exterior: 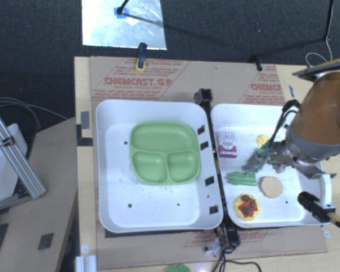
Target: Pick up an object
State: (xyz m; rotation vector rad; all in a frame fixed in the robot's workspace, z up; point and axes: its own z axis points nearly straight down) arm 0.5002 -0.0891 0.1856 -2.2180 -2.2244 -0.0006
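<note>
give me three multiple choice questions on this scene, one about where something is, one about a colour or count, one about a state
1. Where is the green divided plate?
A. in the left bin
B. in the right bin
C. on the cardboard outside the bins

2. How many compartments does that plate have?
A. two
B. three
C. five

3. How does the small red and white packet lie?
A. flat on the right bin's floor, apart from the other items
B. stacked on the round tan piece
C. inside the green plate

Answers:
1. A, the plate sits in the middle of the left bin.
2. B, one wide section runs above two smaller ones.
3. A, the packet lies flat near the right bin's left wall, with bare floor between it and the green pod, the round tan piece and the gripper.
</note>
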